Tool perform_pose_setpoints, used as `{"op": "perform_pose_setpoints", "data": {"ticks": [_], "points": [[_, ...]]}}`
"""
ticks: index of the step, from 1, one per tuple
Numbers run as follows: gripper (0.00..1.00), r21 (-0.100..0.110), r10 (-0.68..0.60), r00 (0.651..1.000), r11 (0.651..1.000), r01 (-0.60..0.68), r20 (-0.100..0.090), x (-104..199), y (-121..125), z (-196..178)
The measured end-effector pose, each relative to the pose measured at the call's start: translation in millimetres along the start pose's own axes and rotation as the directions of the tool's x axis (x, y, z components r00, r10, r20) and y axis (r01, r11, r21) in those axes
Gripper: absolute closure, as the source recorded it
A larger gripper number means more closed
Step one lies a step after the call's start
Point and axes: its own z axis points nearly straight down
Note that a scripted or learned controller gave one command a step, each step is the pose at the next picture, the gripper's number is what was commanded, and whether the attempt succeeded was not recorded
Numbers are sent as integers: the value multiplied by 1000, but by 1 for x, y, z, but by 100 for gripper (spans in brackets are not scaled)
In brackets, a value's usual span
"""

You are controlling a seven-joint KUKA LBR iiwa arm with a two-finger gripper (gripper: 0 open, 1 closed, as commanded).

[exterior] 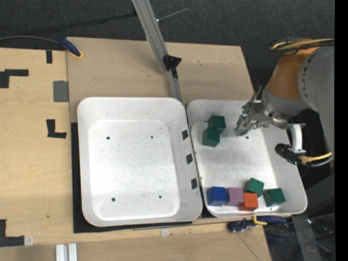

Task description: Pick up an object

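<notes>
Two shallow white bins are seen side by side on the wooden bench (32, 145). The left bin (87, 113) is the larger of the two; its floor is marked by four small dark dots. The right bin (283, 170) holds all of the blocks. In its far-left part, two dark green blocks are found touching: one green block (217, 122) lies farther back, the other green block (211, 138) just nearer and slightly left. Along the near wall a cluster is recorded: a blue block (218, 195) at the left, a purple block (236, 195) touching it on the right, an orange block (250, 201) just beside the purple one, a green block (254, 186) just behind the orange one, and a further green block (274, 196) at the right end. The middle of the right bin's floor is bare. The gripper (243, 128) is positioned over the far part of the right bin, to the right of the two far green blocks and apart from them; nothing is seen between its fingers. Whether the fingers are apart or together cannot be told at this resolution. A slanted metal bar (152, 26) is noted beyond the bins
</notes>
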Motion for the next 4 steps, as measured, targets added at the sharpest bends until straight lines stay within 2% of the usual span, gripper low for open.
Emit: {"op": "perform_pose_setpoints", "data": {"ticks": [2, 4], "points": [[100, -4, 1, 1000, 1000, -1, 1, -5, 1, -80], [100, 2, -3, 1000, 1000, 3, -2, 98, -30, -71]]}}
